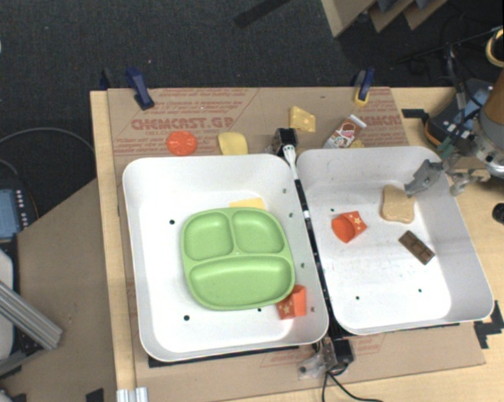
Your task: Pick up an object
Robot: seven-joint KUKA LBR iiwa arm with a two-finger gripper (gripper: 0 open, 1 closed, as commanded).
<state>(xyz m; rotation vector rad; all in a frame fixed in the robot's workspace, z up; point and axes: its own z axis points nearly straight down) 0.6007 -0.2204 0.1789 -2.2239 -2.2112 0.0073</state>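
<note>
Printed in red across the brown board behind the bins: "CHEMCAST", followed by letters resembling "G.P", the rest too faint to read; repeated faintly toward the right near a blue clamp. Some red-and-white printing on a small wrapper lying on that board, illegible. Alongside on the board: an orange round piece, a pale yellow block, a yellow wedge. Reaching in from the right over the far right corner of the right bin, the gripper, grey fingers angled down toward the bin floor, nothing visibly pinched between them; how far spread, cannot tell at this angle. Just beside the nearest fingertip, possibly touching, a tan bread-like piece on the right bin's floor. Near it in the same bin: a red-orange pepper-like piece toward the left side, a dark brown bar toward the right, tilted. In the left bin, a green divided plate lying flat, a pale yellow slab tucked under its far edge, an orange block touching its near right corner.
</note>
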